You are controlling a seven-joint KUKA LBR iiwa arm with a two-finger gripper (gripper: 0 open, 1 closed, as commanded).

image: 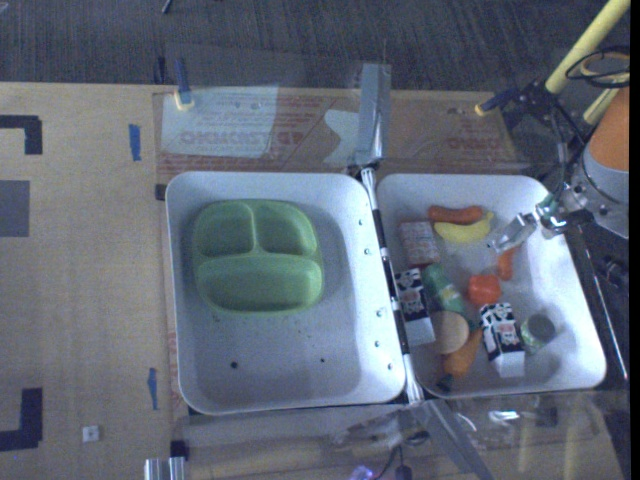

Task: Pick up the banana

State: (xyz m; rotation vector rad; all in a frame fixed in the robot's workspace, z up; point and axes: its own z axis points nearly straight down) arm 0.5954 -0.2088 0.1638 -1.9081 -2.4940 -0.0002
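Note:
The yellow banana (463, 232) lies near the far side of the right bin (585, 363), just below an orange carrot-like piece (455, 213). My gripper (518, 231) hangs over the same bin, a short way right of the banana's tip and apart from it. The grey arm with its orange band (612, 133) comes in from the upper right. Nothing is visibly held.
The right bin also holds a brown can (418, 240), two milk cartons (410, 293) (500, 334), a green bottle (442, 286), orange pieces (484, 288), a carrot (462, 354) and a dark can (539, 330). A green divided plate (258, 256) sits in the left bin (300, 383).

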